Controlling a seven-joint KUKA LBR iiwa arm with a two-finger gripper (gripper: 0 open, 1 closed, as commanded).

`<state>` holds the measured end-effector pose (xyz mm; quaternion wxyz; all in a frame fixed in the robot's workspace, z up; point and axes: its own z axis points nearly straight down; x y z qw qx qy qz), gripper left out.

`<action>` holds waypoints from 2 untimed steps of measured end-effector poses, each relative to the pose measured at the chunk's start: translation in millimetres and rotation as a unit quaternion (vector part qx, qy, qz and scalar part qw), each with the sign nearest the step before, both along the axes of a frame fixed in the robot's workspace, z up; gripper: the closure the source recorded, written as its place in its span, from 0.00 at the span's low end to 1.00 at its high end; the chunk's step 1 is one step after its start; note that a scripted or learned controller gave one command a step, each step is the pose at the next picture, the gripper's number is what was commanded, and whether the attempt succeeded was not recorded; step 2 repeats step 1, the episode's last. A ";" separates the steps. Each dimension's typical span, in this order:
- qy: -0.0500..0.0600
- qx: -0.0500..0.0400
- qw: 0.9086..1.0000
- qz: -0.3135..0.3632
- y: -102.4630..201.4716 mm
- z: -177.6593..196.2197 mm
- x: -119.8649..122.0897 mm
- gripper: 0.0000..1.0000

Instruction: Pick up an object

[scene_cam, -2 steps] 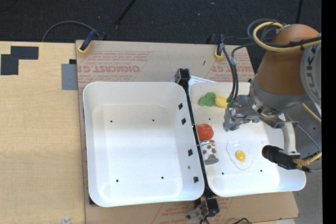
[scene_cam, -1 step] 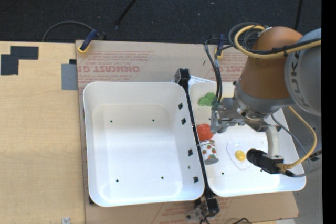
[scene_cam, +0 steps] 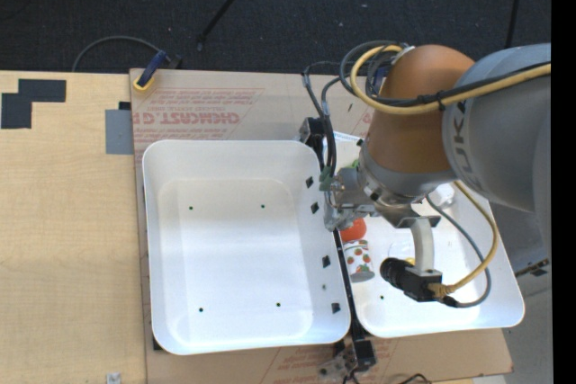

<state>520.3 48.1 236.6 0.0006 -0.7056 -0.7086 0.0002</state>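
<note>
Two things sit at the right bin's [scene_cam: 486, 310] left wall: orange-red object [scene_cam: 356, 229] just beneath the gripper [scene_cam: 345, 213], red-spotted white object [scene_cam: 361, 262] beside it. We can't tell the gripper's state.

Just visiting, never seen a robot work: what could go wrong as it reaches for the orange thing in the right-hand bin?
1. The orange object lies close to the inner wall of the right bin, so the gripper might strike that wall instead of getting around it.
2. A spotted white object lies right beside the orange one; it could get pushed aside or caught along with it.
</note>
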 end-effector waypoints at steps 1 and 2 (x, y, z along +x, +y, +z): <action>0.000 0.000 1.000 0.000 49.1 1.0 -1.6 1.00; 0.000 0.000 1.000 0.000 49.1 1.0 -1.6 1.00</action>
